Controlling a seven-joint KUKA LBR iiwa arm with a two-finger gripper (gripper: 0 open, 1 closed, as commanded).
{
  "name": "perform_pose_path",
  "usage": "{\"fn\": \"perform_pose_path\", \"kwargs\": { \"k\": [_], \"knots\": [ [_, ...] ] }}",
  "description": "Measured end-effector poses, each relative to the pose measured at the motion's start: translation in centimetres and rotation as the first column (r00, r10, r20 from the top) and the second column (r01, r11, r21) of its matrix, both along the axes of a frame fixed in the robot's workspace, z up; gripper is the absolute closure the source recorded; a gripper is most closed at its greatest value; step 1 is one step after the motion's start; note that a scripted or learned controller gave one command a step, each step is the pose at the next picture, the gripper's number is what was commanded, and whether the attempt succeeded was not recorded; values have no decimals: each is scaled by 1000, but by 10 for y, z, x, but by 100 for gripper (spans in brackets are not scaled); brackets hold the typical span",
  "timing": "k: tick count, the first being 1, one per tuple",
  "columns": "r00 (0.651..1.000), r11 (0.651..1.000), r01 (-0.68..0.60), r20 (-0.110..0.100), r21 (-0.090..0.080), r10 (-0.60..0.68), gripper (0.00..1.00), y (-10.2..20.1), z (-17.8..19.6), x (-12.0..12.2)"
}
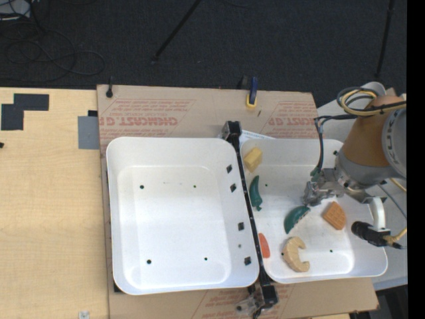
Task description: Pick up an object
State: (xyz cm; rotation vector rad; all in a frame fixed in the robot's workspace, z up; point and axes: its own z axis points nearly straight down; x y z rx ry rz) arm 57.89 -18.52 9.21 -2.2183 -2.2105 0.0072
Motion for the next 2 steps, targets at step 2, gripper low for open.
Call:
{"fn": "perform_pose_path", "kwargs": {
  "k": [2],
  "knots": [
    [1000,1000,-4,-2,0,4,100,-27,145,-9]
  ]
}}
